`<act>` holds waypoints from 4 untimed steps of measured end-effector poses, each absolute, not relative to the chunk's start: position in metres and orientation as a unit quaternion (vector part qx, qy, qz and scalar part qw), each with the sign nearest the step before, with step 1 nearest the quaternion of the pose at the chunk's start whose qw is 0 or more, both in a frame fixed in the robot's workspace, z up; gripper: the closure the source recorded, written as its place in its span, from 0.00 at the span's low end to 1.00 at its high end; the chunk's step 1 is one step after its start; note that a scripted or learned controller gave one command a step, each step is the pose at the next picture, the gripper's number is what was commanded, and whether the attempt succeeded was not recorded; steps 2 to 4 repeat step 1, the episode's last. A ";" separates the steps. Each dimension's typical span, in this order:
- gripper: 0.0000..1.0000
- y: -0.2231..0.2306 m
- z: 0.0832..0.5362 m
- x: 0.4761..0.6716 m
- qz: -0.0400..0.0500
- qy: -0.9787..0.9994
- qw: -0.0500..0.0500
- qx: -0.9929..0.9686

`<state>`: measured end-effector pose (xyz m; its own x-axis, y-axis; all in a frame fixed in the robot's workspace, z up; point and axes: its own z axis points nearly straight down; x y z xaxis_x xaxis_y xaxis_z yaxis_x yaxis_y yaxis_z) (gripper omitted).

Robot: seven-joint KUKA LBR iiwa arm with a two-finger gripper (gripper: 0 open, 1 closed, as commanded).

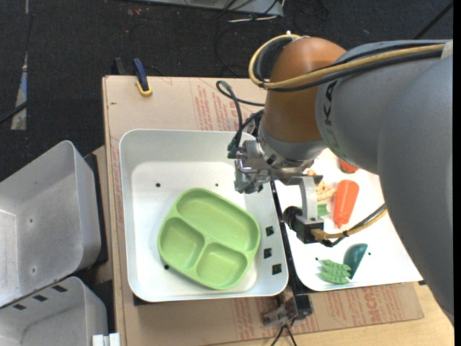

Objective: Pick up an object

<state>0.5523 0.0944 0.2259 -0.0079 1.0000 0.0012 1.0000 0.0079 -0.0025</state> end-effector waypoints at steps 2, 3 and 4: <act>0.00 0.091 0.227 0.553 0.001 -0.708 0.000 -0.706; 0.00 0.091 0.227 0.553 0.001 -0.708 0.000 -0.706; 0.00 0.091 0.227 0.553 0.001 -0.708 0.000 -0.706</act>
